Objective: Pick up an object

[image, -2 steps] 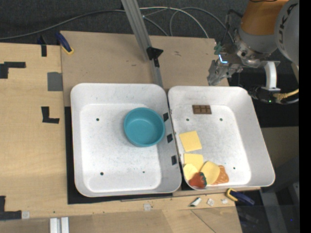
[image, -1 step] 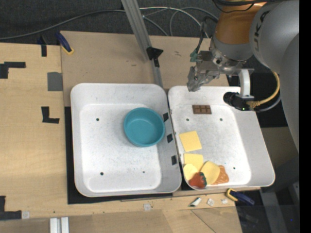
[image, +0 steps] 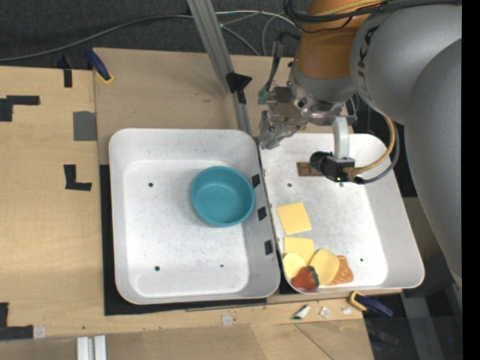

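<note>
A teal bowl [image: 222,195] is sitting upright in the left bin [image: 135,276], round, smooth and open side up, lying toward the bin's right half. In the right bin [image: 390,223], a flat yellow square [image: 294,218] is lying near the left wall. Nearer the front corner a cluster is resting together: a second yellow piece [image: 298,248], a rounded yellow piece [image: 325,261], an orange piece [image: 343,272] and a small red item [image: 305,278] with a dark green tip. A small brown piece [image: 304,169] is lying toward the back of the same bin.

Both bins are white, shallow and speckled, sitting side by side on a pale wooden desk [image: 45,223] marked with strips of black tape. A grey metal post [image: 214,43] is slanting across the back, and cables are trailing over a dark surface behind the desk.

The end effector [image: 271,137] is hanging over the back left corner of the right bin, just beside the divide between the two bins. Whether it is apart or together cannot be told from this angle. The bowl is lying forward and to the left of it, apart from it; the food pieces are lying well forward of it.
</note>
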`<state>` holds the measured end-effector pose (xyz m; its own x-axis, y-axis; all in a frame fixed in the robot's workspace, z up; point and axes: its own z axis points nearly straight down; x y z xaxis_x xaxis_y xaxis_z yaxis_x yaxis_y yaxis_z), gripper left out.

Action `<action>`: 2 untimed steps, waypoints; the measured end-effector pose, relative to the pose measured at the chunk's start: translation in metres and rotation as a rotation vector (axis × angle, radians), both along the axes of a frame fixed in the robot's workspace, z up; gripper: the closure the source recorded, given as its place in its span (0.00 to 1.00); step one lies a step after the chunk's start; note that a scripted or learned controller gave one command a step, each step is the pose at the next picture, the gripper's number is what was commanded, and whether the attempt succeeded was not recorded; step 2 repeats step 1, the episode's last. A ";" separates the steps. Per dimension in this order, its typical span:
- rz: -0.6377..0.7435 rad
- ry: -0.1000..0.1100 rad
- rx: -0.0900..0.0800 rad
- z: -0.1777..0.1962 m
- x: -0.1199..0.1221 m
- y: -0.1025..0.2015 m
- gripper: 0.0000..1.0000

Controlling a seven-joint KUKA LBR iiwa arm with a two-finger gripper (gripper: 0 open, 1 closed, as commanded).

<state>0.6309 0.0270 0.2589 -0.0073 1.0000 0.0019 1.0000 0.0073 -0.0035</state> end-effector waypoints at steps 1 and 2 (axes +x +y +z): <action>0.000 0.000 0.000 -0.008 -0.008 0.057 1.00; 0.000 0.000 0.000 -0.008 -0.008 0.057 1.00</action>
